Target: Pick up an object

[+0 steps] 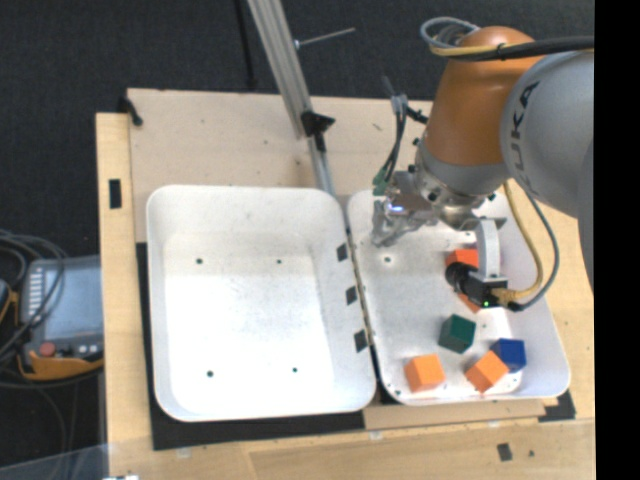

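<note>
Right bin (pixel 400 298): green cube (pixel 458 333), blue cube (pixel 509 353), two orange cubes (pixel 424 372) (pixel 487 370) near edge; gripper (pixel 388 226) at far-left corner, finger state cannot be told.

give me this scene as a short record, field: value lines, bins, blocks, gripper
left bin: white, shallow, bare floor in sight
right bin: white, holds the blocks
blocks: green block, blue block, orange block and second orange block, all near the bin's front right corner
arm: reaches in from the right, over the right bin
gripper: low over the right bin's back left part, apart from the blocks
held object: none seen between the fingers
</note>
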Controlling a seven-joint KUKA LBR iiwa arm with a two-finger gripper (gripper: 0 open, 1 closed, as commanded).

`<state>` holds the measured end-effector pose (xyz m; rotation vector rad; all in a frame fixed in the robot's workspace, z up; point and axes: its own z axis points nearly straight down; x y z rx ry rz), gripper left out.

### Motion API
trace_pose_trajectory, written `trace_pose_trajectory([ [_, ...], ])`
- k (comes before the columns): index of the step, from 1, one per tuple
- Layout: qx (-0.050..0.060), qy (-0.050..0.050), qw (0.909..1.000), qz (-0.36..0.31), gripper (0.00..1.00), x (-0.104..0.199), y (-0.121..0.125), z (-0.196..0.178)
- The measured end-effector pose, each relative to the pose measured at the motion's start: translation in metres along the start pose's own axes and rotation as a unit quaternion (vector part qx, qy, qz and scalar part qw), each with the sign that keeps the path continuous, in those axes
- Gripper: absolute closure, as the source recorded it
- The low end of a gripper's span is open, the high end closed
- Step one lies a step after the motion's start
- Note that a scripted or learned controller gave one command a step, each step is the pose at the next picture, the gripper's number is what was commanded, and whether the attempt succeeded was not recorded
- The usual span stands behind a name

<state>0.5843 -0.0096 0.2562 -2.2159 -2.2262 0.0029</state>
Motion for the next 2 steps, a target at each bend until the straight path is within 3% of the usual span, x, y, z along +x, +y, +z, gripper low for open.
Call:
trace_pose_trajectory([
  [2, 0.000, 0.000, 1.0000, -0.001, 1.00, 0.082, -0.034, 0.023],
])
